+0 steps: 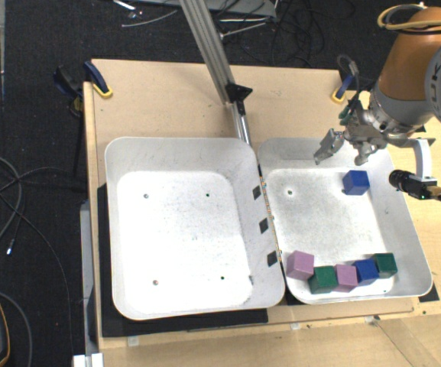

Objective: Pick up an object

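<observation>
In the right bin, a blue cube lies alone near the far right side. Along the near edge several cubes sit in a row: a purple one, a green one, a pink-purple one, a second blue one and a second green one. My gripper hangs over the bin's far right corner, just beyond the lone blue cube. It is open, with nothing between the fingers.
The left bin lies beside the right one. A metal pole slants down to the gap between the bins at the back. Clamps grip the bench's far corners.
</observation>
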Robot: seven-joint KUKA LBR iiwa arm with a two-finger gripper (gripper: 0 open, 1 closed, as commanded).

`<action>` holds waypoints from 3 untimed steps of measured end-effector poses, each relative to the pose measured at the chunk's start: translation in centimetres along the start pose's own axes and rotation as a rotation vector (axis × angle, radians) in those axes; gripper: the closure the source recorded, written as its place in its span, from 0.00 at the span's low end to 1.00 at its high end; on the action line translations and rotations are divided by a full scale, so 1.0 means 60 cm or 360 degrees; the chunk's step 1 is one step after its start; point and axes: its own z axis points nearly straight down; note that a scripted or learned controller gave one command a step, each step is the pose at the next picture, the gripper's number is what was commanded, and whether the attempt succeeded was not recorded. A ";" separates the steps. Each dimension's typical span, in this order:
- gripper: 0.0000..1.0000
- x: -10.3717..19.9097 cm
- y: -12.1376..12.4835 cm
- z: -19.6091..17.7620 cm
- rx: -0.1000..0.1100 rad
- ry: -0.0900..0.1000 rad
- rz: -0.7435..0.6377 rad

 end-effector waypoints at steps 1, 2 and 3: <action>0.00 -0.122 -0.051 -0.067 -0.0010 -0.0008 0.0016; 0.00 -0.128 -0.006 0.158 -0.0007 0.0000 0.0003; 1.00 -0.128 -0.005 0.143 -0.0007 -0.0003 0.0000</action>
